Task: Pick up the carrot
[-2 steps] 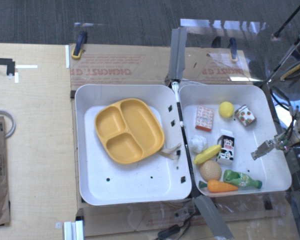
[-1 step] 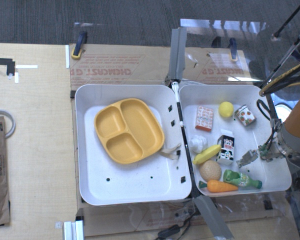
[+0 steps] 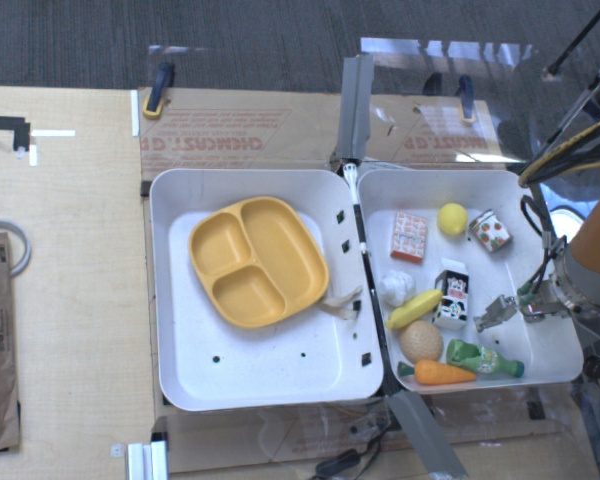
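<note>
Carrot (image 3: 444,372) is lying flat at about 6 o'clock in the right bin (image 3: 560,368), hard against the front wall, with a green packet (image 3: 485,359) just at its 2 o'clock and a tan round thing (image 3: 420,341) touching at 11. Gripper (image 3: 501,311) hangs over the bin around 3 o'clock, nothing between its fingers. Left bin (image 3: 180,368) has a yellow divided plate (image 3: 257,260).

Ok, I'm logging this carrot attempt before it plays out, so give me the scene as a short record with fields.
target: carrot, lying at the right bin's front edge
beside target: green packet and round tan item
gripper: gripper over the right bin, behind and to the right of the carrot, holding nothing visible
also in right bin: banana, lemon, milk carton
left bin: yellow divided plate
</note>
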You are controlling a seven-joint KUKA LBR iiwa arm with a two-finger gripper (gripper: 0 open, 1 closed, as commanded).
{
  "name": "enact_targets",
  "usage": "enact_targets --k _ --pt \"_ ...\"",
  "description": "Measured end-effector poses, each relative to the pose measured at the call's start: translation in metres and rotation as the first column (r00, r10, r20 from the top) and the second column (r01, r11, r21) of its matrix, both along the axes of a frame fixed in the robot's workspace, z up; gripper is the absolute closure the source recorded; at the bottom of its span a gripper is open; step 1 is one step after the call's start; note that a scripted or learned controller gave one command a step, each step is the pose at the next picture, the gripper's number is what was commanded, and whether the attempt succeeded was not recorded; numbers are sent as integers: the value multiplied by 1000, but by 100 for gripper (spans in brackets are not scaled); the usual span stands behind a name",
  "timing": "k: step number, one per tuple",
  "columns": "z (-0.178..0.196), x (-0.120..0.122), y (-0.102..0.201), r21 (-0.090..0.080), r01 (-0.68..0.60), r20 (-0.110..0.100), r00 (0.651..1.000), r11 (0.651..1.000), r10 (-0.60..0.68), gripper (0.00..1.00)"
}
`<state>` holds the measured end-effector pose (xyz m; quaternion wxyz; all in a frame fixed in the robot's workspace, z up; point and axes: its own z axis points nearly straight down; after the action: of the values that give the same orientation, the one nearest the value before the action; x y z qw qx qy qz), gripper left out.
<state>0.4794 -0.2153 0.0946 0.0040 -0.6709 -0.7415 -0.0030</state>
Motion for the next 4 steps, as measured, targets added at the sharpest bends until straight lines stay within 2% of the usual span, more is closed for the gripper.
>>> enact_targets --k 1,2,3,4 --pt "208 -1 -7 -12 106 1 994 994 -106 0" --pt "301 -1 6 -12 33 0 999 999 -33 0" --pt "334 -1 -7 -13 -183 1 983 983 183 0" --pt "347 0 -7 -13 -476 1 879 879 476 0"
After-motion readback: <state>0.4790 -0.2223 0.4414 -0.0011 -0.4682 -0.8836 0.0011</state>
